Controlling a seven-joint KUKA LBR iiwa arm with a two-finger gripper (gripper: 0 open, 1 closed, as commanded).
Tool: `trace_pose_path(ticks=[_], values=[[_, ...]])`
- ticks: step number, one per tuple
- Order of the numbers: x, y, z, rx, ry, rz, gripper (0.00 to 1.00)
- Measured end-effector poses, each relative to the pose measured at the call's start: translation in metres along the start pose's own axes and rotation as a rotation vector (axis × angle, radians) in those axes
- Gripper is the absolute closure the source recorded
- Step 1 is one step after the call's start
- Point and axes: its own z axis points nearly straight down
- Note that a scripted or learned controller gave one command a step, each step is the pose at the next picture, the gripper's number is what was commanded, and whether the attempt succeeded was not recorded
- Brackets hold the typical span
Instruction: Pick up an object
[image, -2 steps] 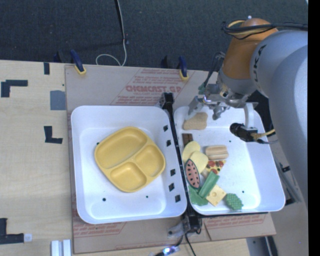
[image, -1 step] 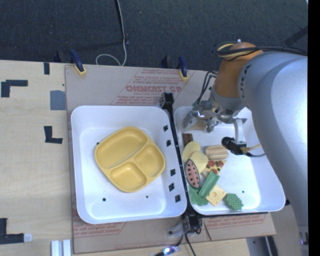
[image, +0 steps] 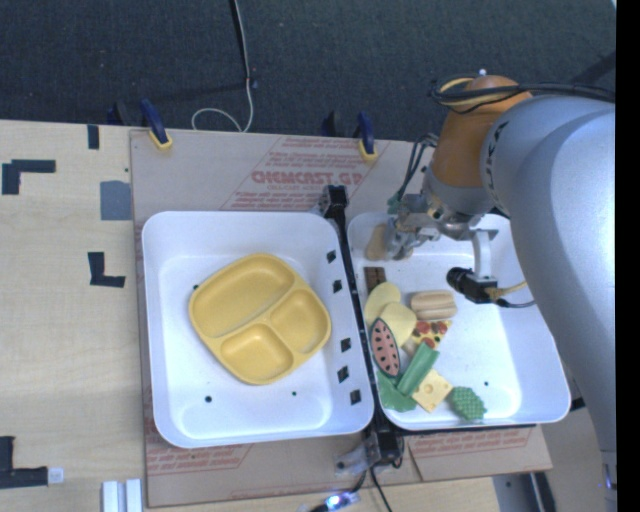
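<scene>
My gripper (image: 402, 238) hangs low over the far left corner of the right bin (image: 520, 350), under the orange wrist band. A small tan piece (image: 377, 241) lies right beside it, and I cannot tell whether they touch. Toy food is piled along the bin's left side: a brown bar (image: 374, 278), pale yellow slices (image: 387, 308), a tan log (image: 432, 303), a watermelon slice (image: 384, 346), a green stick (image: 416, 370), a cheese wedge (image: 433, 391) and a green knobbly piece (image: 466, 403).
The left bin (image: 170, 400) holds a yellow divided plate (image: 260, 317). A black divider (image: 345, 300) with clips runs between the bins. The grey arm (image: 570, 250) covers the right bin's right side. Cables (image: 490, 290) hang near the wrist.
</scene>
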Motion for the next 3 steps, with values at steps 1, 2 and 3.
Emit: trace_pose_path(ticks=[1,2,3], values=[[0.064,-0.053,-0.080,-0.002,0.005,-0.004,1.00],[0.060,-0.052,-0.075,0.000,0.002,0.001,0.00],[0.044,-0.036,-0.075,-0.001,0.001,0.001,0.00]])
